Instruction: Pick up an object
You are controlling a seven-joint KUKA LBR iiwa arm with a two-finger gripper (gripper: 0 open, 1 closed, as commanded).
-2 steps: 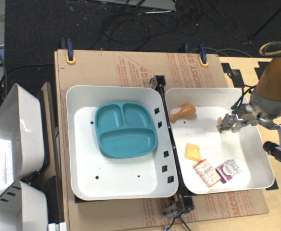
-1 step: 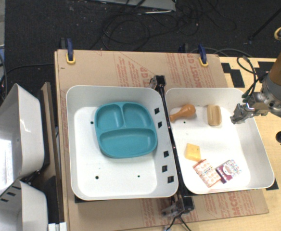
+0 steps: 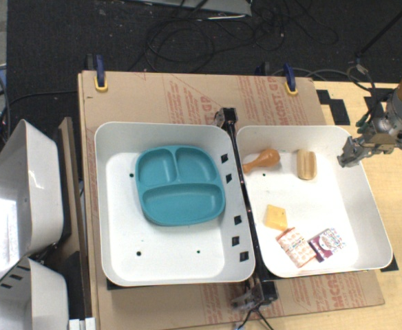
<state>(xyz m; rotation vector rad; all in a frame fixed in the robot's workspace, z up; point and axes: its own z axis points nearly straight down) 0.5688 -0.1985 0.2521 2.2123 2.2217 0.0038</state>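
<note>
1. A teal plastic divided plate (image 3: 180, 185) lies in the left white bin (image 3: 111, 205).
2. The tan rounded bread-like block (image 3: 306, 164) in the right white bin (image 3: 373, 218) looks light and stiff; grip across its narrow sides.
3. The gripper (image 3: 347, 155) hovers at that bin's right rim; how it is set, I cannot tell.

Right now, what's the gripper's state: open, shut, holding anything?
Gripper: cannot be told; it sits at the right bin's right rim, nothing seen in it.

Lab — clamped bench (image 3: 187, 95), floor cables (image 3: 187, 26)
</note>
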